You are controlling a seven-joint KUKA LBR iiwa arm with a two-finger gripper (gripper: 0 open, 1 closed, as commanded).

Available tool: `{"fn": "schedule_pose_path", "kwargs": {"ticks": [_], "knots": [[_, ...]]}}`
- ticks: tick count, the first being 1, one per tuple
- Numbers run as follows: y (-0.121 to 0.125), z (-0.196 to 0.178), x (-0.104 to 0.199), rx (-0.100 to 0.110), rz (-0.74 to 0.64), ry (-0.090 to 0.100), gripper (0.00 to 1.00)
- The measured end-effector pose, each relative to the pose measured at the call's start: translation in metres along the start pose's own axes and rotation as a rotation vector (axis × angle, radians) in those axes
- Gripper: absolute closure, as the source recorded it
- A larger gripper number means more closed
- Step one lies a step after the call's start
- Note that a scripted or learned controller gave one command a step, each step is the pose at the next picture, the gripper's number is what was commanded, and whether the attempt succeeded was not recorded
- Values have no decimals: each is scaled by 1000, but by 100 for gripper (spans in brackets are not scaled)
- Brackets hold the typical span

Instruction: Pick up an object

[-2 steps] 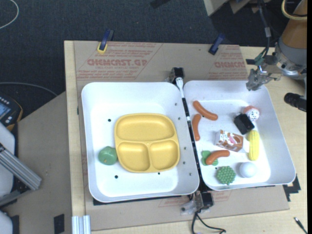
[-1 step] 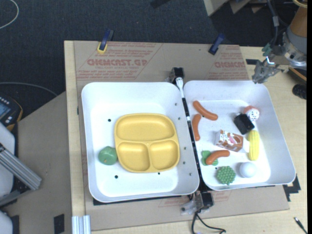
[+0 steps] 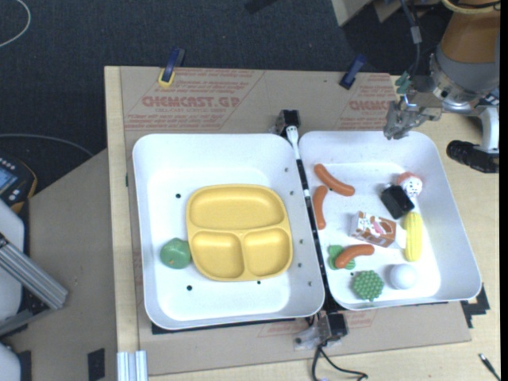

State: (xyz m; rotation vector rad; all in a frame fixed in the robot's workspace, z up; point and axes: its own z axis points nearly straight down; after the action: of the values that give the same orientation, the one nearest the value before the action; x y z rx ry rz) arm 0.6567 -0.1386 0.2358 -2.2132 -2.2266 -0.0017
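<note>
My gripper (image 3: 394, 131) hangs at the far rim of the right bin (image 3: 459, 236), near its back right corner, with nothing visible between its fingers. Several small things lie in that bin: two sausages (image 3: 333, 179) (image 3: 320, 206), a black block (image 3: 396, 200), a white die with red dots (image 3: 411, 186), a corn cob (image 3: 413, 235), a red and white packet (image 3: 375, 227), a chili-shaped piece (image 3: 352, 254), a green broccoli-like ball (image 3: 367, 284) and a white ball (image 3: 403, 275). All of them sit nearer the camera than the gripper.
The left bin (image 3: 155, 181) holds a yellow divided plate (image 3: 238, 230) and a green round object (image 3: 175, 252). Clamps (image 3: 169, 68) (image 3: 352, 71) grip the cardboard sheet at the back. The arm's orange band (image 3: 470, 22) is at the top right.
</note>
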Motion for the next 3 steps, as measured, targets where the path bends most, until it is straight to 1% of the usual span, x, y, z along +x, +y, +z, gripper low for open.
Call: {"fn": "schedule_pose_path", "kwargs": {"ticks": [1, 2, 3], "knots": [[-10, 13, 52, 3, 2, 0, 100], [-25, 2, 107, 1, 0, 1, 100], [-33, -3, 162, 2, -1, 1, 100]]}}
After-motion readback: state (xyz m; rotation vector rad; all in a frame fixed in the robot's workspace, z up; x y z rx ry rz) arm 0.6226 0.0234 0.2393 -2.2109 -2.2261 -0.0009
